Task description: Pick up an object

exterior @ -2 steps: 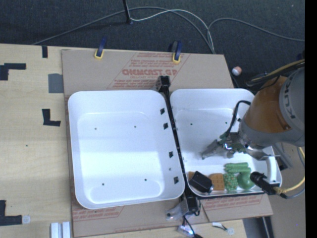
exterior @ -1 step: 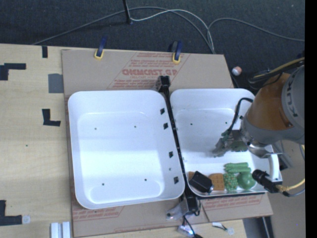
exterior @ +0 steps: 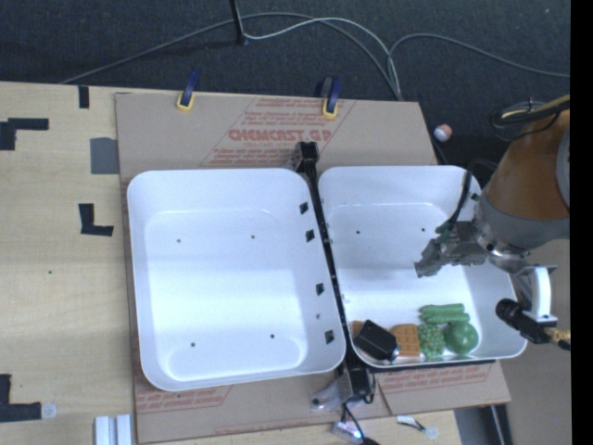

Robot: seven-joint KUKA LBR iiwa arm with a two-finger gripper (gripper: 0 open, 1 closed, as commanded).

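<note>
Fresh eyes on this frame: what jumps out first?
The grey arm with its orange band reaching in from the right, its claw hanging over the right bin. Next, the cluster along that bin's near edge: a black object, an orange-brown piece and green items. The left bin sits beside it.

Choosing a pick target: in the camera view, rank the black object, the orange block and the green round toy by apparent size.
1. Black object, largest.
2. Green round toy and orange block look alike; I can't rank them.
</note>
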